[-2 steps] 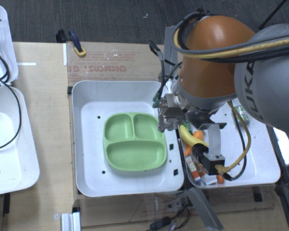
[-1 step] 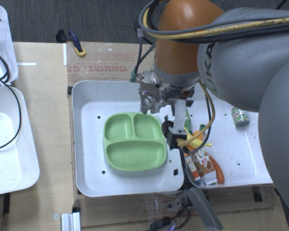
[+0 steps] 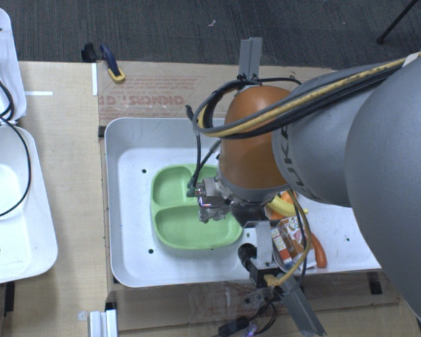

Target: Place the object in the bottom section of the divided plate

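Note:
A green divided plate (image 3: 170, 189) lies in the right white bin (image 3: 126, 209), its bottom section (image 3: 186, 230) nearest the front wall. The grey arm with its orange band (image 3: 256, 142) hangs over the plate's right half and hides it. The gripper (image 3: 210, 206) shows as a metal piece at the plate's right side, just above the divider. Beside the arm, at the bin's right, lie a yellow item (image 3: 286, 203), a printed packet (image 3: 289, 239) and an orange carrot-like piece (image 3: 318, 251). I see nothing held.
The left white bin (image 3: 14, 216) holds a black cable (image 3: 14, 153). A blue and yellow clamp (image 3: 111, 63) lies on the cardboard behind the right bin. The bin floor left of the plate is bare white.

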You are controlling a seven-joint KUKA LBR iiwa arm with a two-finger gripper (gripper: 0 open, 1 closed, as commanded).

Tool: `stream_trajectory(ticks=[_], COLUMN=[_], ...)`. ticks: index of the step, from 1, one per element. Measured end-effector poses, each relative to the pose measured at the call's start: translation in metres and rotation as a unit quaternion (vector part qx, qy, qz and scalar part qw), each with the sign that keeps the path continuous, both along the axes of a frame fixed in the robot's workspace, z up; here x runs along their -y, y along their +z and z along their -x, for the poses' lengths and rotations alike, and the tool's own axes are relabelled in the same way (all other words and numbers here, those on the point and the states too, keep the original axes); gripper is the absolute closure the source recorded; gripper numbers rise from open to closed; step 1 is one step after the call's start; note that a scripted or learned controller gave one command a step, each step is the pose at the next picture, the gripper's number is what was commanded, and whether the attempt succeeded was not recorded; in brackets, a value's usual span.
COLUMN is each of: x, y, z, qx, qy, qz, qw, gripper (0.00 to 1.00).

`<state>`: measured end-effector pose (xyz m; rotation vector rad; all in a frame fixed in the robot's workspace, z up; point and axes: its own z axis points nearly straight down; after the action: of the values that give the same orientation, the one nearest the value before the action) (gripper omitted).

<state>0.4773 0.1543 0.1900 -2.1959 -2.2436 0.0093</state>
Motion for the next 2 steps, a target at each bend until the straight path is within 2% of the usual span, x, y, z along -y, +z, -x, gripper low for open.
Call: stream_trajectory(ticks=[1,2], x=[0.000,-0.059], y=[0.000,-0.048], z=[0.000,0.001], qx=[0.000,0.000], qy=[0.000,-0.137], qz=[0.0000,0.0011], qw=[1.0000,0.9906], gripper=[0.00,0.00])
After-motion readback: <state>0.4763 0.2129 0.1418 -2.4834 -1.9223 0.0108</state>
